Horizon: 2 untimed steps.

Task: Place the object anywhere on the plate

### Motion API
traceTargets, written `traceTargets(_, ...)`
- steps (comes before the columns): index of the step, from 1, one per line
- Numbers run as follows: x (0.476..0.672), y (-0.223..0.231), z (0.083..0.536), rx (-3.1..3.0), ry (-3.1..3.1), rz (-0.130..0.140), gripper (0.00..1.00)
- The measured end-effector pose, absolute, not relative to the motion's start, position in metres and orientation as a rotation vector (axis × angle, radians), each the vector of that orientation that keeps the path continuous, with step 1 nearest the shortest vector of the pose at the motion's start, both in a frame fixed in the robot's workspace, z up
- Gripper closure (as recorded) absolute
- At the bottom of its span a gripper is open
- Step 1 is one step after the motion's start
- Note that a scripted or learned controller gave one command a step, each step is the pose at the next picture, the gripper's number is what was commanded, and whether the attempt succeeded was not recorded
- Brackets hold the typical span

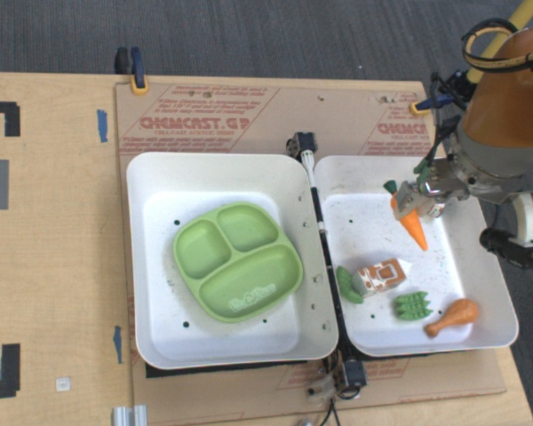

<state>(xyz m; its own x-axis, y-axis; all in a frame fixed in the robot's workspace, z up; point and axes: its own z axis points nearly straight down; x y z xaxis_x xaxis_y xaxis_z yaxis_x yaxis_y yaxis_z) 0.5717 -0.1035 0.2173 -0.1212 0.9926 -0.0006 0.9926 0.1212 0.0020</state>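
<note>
Your pincer (424, 199) pinches the toy carrot (412, 223) over the right bin (493, 327); next, carry it left to the green plate (238, 261).

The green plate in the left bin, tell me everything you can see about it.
The green plate is a pale green divided plate, plastic by the look, with rounded corners, two small compartments at the far side and one large near one bearing faint lettering. It lies flat, turned at a slant, on the floor of the left bin. All three compartments are bare.
</note>
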Motion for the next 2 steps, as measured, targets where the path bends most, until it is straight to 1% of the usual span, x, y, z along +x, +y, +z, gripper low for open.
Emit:
traceTargets(1,0.535,-0.007,0.244,2.409,2.022,-0.004,1.00)
traceTargets(2,0.539,0.059,0.214,2.501,1.906,-0.003,1.00)
